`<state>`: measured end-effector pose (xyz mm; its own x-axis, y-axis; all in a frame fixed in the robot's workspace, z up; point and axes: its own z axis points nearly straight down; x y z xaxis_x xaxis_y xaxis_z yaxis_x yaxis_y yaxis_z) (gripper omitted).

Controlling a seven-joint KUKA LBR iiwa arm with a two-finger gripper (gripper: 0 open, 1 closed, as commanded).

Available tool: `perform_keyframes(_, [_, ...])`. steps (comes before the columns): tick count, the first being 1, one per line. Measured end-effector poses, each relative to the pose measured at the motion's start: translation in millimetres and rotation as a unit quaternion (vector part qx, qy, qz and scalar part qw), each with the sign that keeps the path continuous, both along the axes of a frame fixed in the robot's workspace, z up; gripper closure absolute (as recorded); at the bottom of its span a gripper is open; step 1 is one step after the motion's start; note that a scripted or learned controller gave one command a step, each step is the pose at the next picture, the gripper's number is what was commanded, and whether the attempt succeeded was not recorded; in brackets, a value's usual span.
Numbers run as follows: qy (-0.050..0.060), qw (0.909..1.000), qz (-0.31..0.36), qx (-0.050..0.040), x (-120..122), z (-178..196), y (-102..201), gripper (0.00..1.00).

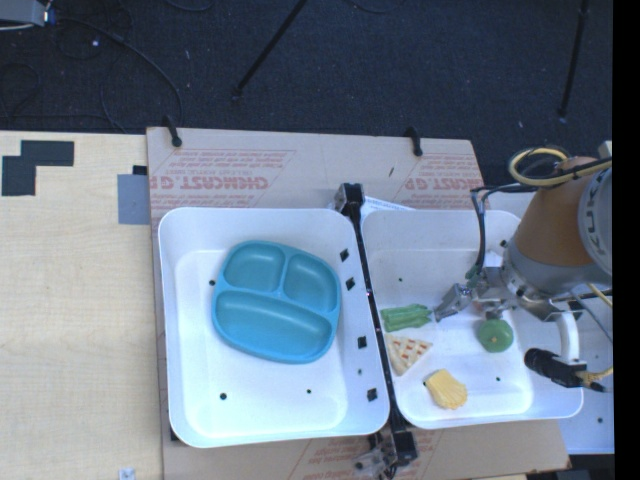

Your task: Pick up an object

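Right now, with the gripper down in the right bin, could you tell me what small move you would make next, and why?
Probably a short nudge toward the green oblong piece, then closing. The gripper sits low in the right bin with its tips just beside that piece's near end, nothing visibly between them. The round green object, the waffle wedge and the yellow piece lie further off.

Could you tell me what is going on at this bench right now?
A grey arm with an orange band reaches in from the right over the right bin, trying to pick up an object. Its gripper sits low in that bin, right beside a green oblong piece. Nothing is visibly held between its fingers. A green round piece, a waffle-patterned wedge and a yellow piece also lie in the right bin. The left bin holds a blue divided plate.
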<state>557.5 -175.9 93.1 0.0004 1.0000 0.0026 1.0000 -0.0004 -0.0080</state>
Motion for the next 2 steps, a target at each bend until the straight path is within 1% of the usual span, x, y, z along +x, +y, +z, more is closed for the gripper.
perform_keyframes(1, [-0.001, 1.0000, -0.001, -0.0003, 1, 13, -1, 1.00])
perform_keyframes(2, [-0.004, 1.0000, -0.002, -0.0012, -3, 56, -2, 1.00])
